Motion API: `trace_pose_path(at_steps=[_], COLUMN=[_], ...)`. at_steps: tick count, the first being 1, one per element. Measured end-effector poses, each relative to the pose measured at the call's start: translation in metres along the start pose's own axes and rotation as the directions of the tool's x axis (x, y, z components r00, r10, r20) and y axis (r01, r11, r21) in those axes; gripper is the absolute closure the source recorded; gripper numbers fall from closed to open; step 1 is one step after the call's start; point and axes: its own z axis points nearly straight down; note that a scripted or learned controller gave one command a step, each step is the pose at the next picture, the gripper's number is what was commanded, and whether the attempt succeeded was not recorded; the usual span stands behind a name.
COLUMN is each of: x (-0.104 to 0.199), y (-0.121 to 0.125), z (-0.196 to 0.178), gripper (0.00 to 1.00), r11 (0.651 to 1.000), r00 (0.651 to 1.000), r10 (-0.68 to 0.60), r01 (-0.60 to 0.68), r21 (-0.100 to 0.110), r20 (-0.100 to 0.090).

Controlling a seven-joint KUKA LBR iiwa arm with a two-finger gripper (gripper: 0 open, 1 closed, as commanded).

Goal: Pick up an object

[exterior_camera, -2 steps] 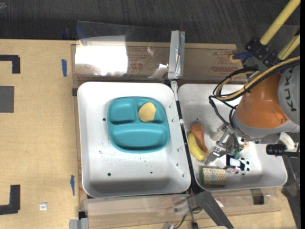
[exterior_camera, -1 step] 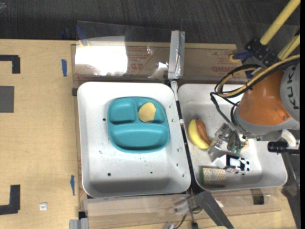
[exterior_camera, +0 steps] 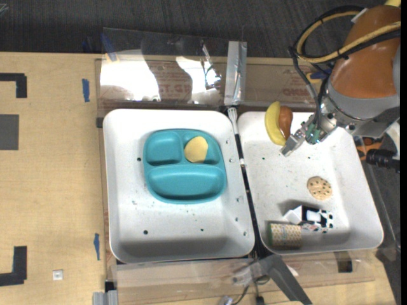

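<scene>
The tool [exterior_camera: 294, 146] hangs over the far part of the right bin [exterior_camera: 356, 189], and the banana [exterior_camera: 275, 124] lies just to its left, very near or touching the tip; I cannot tell which. The banana is the closest thing to take, so I judge it to be the target. It rests against the far left corner of this bin, with its long axis running from far to near, slightly curved. A brownish-red patch shows on its right side, maybe a second small object or a dark part of the fruit; this is not clear.

Whether the tool is released or clenched I cannot tell, because its tip is small and seen at a slant. Nothing is visibly held in it.

For a grasp, the tool probably needs to go a little left and far, and close across the short width of the banana. The bin wall and the divider between the bins stand just behind the fruit, so there is little room on that side.

Other things in the right bin are well apart: a round cookie [exterior_camera: 319, 187] nearer, and at the near edge a black-and-white packet [exterior_camera: 313, 217] beside a speckled roll [exterior_camera: 285, 234]. In the left bin [exterior_camera: 127, 196] a teal tray [exterior_camera: 184, 180] carries a yellow lemon-like piece [exterior_camera: 196, 149].
</scene>
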Motion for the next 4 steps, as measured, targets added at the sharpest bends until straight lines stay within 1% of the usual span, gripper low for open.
trace_pose_path(at_steps=[1, 2, 3, 4], x=[-0.038, 0.036, 0.059, 0.063], y=[0.031, 0.029, 0.082, 0.007], z=[-0.013, 0.017, 0.048, 0.039], gripper=[1.00, 1.00, 1.00, 1.00], r11=[1.000, 0.957, 0.918, 0.923], r00=[1.000, 0.957, 0.918, 0.923], r10=[0.027, 0.289, 0.396, 0.385], r01=[-0.027, -0.289, -0.396, -0.385], r21=[0.004, 0.010, 0.009, 0.009], r20=[-0.001, -0.005, -0.002, -0.001])
